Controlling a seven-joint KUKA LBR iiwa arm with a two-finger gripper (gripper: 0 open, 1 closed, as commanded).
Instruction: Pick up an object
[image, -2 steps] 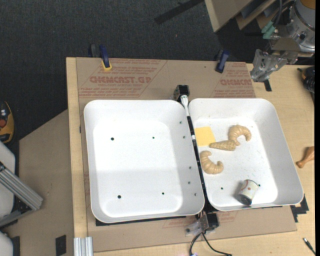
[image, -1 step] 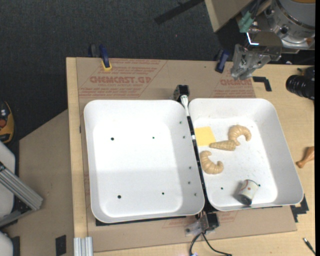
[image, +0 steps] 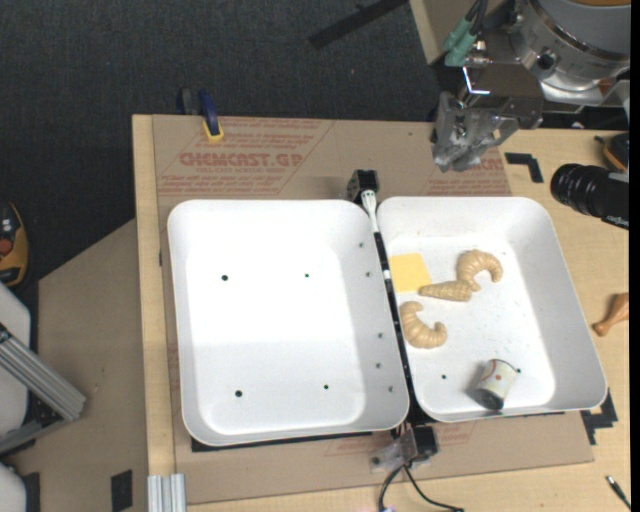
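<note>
The gripper (image: 462, 150) is held high beyond the far rim of the right bin (image: 560, 300), apparently parked clear so the contents stay unobstructed; nothing is seen between its fingers, and whether they are spread cannot be told. Inside the right bin, a yellow square (image: 409, 271) lies against the left wall, two croissants (image: 478, 268) (image: 421, 327) are found near the middle, and a small cup (image: 494, 383) is tipped near the front rim. The left bin (image: 200, 250) is clipped alongside. Both are set on a brown board (image: 260, 155) over dark carpet (image: 90, 60).
</note>
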